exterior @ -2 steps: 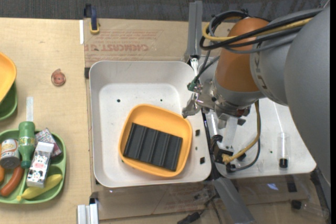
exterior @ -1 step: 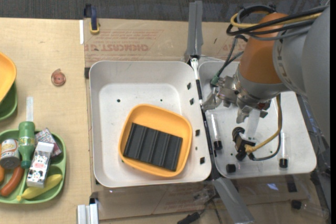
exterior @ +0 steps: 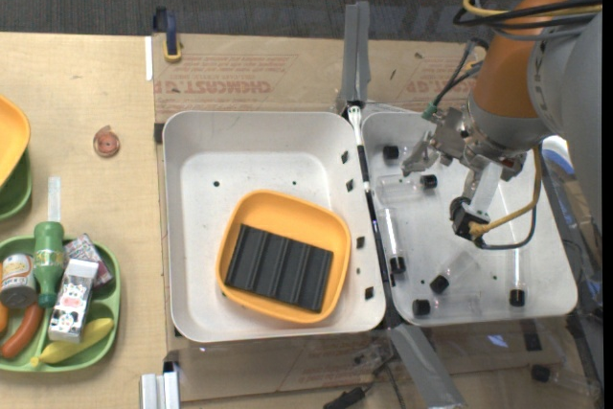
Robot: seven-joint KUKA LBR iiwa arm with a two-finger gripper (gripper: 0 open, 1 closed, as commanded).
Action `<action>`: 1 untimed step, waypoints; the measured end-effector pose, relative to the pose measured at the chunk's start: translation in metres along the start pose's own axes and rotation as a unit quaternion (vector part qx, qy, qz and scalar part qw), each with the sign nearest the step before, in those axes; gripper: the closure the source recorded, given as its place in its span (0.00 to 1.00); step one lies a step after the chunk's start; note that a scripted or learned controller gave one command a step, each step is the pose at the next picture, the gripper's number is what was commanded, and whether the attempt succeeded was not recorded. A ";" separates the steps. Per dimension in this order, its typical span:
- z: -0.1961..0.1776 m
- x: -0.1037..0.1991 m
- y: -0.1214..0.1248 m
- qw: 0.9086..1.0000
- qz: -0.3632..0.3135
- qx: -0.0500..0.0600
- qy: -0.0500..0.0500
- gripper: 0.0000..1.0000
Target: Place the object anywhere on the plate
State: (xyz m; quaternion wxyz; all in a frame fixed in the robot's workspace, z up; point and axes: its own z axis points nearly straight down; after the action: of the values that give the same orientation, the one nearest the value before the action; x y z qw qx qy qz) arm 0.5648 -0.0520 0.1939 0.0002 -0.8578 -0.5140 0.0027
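Black block (exterior: 281, 268) lying flat on yellow plate (exterior: 287, 206), left bin (exterior: 201, 196), lower centre of frame. Gripper (exterior: 421, 158) hovering over right bin (exterior: 546, 273), right of frame, well apart from block. Grip state: cannot tell.

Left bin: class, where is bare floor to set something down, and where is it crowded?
Free: left bin floor between back wall and yellow plate. Crowded: the plate, mostly under the black ribbed block.

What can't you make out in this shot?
Camera view:
- Yellow bowl: cut off by the left edge.
- Right bin: far right corner hidden under the arm.
- Black bits in it: too small to identify.
- Carton on green tray: print too small to read.
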 end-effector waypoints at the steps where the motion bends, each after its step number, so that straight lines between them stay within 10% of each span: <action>1: -0.058 0.014 -0.043 0.999 0.054 0.000 0.000 0.00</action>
State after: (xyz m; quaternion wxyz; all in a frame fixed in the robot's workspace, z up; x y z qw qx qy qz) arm 0.5344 -0.0190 0.2517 0.0000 -0.8845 -0.4666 0.0024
